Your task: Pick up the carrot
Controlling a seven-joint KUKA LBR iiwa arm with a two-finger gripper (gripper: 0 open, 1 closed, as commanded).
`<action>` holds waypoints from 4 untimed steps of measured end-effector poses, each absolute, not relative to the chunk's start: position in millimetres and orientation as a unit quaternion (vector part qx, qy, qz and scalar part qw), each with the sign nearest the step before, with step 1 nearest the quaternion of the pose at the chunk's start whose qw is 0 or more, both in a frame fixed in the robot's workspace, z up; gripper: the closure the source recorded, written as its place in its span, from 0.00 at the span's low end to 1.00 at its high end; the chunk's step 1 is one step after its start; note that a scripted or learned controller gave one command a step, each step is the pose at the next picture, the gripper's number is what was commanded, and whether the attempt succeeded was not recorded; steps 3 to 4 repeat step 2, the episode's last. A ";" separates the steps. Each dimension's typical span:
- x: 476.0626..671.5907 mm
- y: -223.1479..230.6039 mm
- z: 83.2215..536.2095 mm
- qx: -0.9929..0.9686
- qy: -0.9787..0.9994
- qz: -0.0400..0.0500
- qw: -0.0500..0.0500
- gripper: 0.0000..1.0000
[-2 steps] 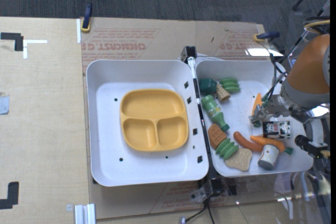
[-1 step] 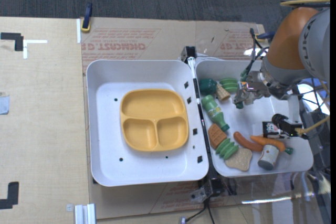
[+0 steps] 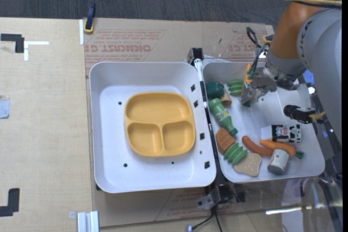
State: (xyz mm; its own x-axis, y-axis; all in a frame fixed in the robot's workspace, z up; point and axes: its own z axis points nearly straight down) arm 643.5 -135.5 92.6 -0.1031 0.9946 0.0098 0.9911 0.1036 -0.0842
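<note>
Carrot [image 3: 277, 146] is lying ungrasped, well below the claw [image 3: 250, 96], which is hovering; I cannot tell its opening

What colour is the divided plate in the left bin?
The divided plate is yellow, seen clearly in the camera view.

You can see red mirrored lettering on the cardboard sheet [image 3: 142, 41] behind the bins, too reversed and blurred to read surely. Nothing else carries legible text.
</note>
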 end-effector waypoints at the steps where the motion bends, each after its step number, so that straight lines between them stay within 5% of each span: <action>1: 644.0 -137.5 101.6 -0.667 -0.744 0.030 0.028 1.00; 2: 556.6 -103.3 173.2 -0.591 -0.807 0.001 0.000 1.00; 4: 556.6 -103.3 173.2 -0.591 -0.807 0.001 0.000 1.00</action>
